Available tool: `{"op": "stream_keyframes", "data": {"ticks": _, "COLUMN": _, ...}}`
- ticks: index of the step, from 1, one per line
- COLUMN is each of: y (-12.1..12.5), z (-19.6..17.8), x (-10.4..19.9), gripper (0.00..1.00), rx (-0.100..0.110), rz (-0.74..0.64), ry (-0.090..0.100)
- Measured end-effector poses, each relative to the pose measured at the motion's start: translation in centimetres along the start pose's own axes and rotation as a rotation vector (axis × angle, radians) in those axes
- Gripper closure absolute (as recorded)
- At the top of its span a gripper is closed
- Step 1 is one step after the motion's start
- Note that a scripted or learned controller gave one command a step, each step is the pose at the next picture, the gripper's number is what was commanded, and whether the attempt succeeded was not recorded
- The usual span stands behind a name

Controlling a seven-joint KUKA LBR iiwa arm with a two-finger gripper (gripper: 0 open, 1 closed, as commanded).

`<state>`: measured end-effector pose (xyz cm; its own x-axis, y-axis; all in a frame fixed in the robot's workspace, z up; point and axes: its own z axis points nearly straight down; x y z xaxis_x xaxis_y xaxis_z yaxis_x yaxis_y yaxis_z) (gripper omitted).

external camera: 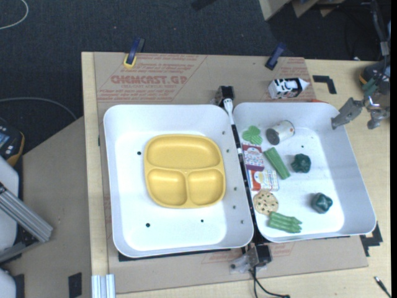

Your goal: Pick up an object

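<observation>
On the worktop [186,73], the left bin [124,185] holds a yellow divided tray [184,169] with three compartments, lying flat near the bin's middle. Just right of the seam between the bins, the right bin [347,172] carries a scatter of small things along its left side: a green leaf-shaped piece [252,134], a small red and white carton [255,160] lying flat with print too small to read, a cookie [265,201] below it, and a bunch of green beans [284,222] near the front rim. A grey can [280,131] lies on its side beside the leaf piece, with a green stick-like piece [276,163] below it. Further right sit two dark green lumps [301,162] [321,202], their shapes hard to make out. Behind the bin, a black and white carton [288,87] rests on the worktop. At the far right edge, the tool [360,112] hovers over the bin's back right corner, partly cut off; its two fingers look spread apart with nothing between them.
</observation>
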<state>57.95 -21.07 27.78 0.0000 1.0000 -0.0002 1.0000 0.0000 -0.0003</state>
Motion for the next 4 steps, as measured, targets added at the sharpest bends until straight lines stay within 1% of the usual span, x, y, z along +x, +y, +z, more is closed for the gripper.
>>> {"op": "stream_keyframes", "data": {"ticks": 2, "y": -0.8, "z": 8.7, "x": -0.5, "gripper": 0.0, "rx": 0.006, "rz": 0.0, "ry": 0.002}}
{"op": "stream_keyframes", "data": {"ticks": 3, "y": -0.5, "z": 13.1, "x": 0.1, "gripper": 0.0, "rx": 0.005, "rz": -0.001, "ry": 0.003}}
{"op": "stream_keyframes", "data": {"ticks": 4, "y": 0.0, "z": 17.3, "x": 0.0, "gripper": 0.0, "rx": 0.001, "rz": -0.001, "ry": 0.001}}
